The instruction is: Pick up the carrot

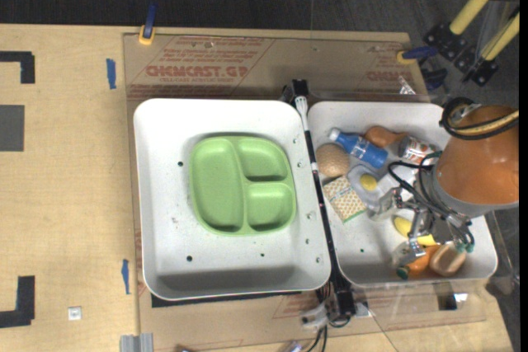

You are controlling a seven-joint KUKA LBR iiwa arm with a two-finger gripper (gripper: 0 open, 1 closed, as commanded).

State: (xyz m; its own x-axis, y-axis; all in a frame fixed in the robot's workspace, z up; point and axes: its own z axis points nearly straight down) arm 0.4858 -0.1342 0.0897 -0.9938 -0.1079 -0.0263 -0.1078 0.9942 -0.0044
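The carrot (415, 264) is a small orange piece with a green end. It lies near the front right corner of the right bin (363, 255). My gripper (419, 228) hangs just above and behind the carrot, under the orange wrist band (478, 169). Cables and the gripper body hide part of what lies beneath it. I see nothing lifted off the bin floor.
A tan bread-like piece (450, 259) sits right of the carrot, and yellow items (403, 224) lie just behind it. Farther back are a blue bottle (360, 147), a brown potato (332, 162) and a packet (345, 199). The left bin (165, 177) holds a green divided plate (242, 182).
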